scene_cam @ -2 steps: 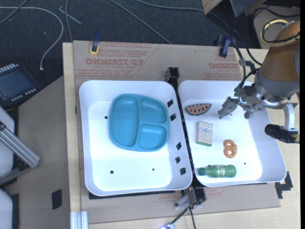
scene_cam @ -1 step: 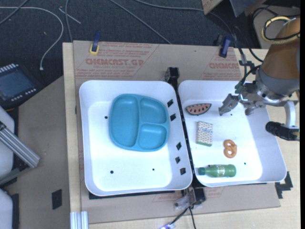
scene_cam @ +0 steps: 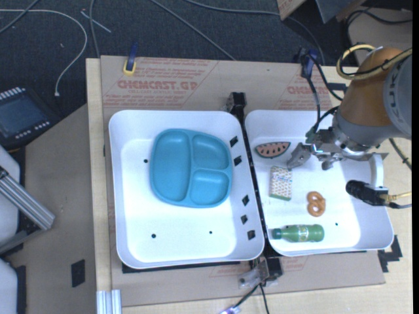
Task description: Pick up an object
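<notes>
a blue divided plate [scene_cam: 190,167] is seen in the left bin [scene_cam: 127,195]. in the right bin [scene_cam: 366,231] are laid a watermelon slice [scene_cam: 272,150], a patterned packet [scene_cam: 281,183], a green bottle [scene_cam: 298,233] and a pretzel [scene_cam: 316,203]. the tool [scene_cam: 313,157] is held open above that bin, nothing gripped.

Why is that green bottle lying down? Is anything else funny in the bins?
The green bottle lies on its side near the right bin's front edge, tipped over rather than standing. The watermelon slice, pretzel and blue plate look fine.
</notes>
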